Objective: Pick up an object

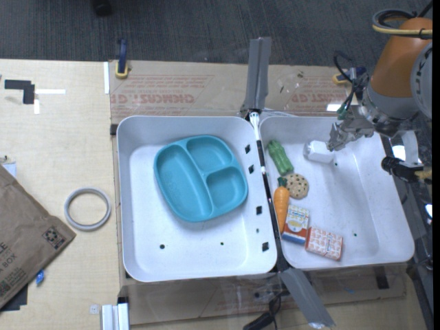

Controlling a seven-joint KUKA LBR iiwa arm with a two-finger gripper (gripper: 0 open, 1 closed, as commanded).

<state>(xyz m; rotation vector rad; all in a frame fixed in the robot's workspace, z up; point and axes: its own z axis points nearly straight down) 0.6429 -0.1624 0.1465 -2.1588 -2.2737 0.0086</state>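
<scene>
The right bin [385, 205] holds several small objects along its left side: a green vegetable [280, 157], a round speckled cookie [297, 185], an orange carrot [281, 207], a small white and blue box [296, 225] and a red patterned packet [324, 243]. A white object [319, 152] lies near the bin's far wall. My gripper [338, 140] hangs over the far right part of this bin, just right of the white object. A blue divided plate [200, 177] lies in the left bin [137, 239].
A roll of tape [88, 207] and a brown cardboard box [24, 243] lie on the bench left of the bins. A grey post [258, 74] stands behind the divider between the bins. Cables hang near the arm's wrist [354, 81].
</scene>
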